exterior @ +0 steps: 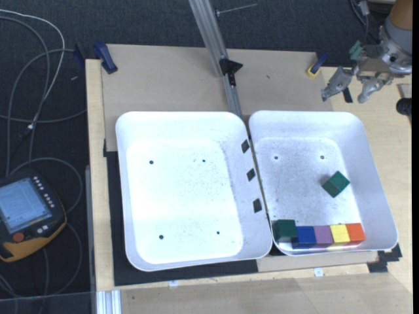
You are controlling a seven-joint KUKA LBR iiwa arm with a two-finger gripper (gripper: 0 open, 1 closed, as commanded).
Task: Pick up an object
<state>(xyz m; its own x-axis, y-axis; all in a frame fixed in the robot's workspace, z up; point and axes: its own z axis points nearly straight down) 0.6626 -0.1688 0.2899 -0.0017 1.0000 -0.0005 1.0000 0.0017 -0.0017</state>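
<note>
In the camera view, six small matte cubes are seen in the right bin of two smooth white bins: a dark green cube lies tilted at centre-right, and five are lined along the lower edge. At upper right, the gripper is spread, holding nothing.

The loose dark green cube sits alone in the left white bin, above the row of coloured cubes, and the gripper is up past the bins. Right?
Not quite. The camera view shows the loose dark green cube in the right white bin, above the row of coloured cubes; the gripper is indeed beyond the bins.
</note>
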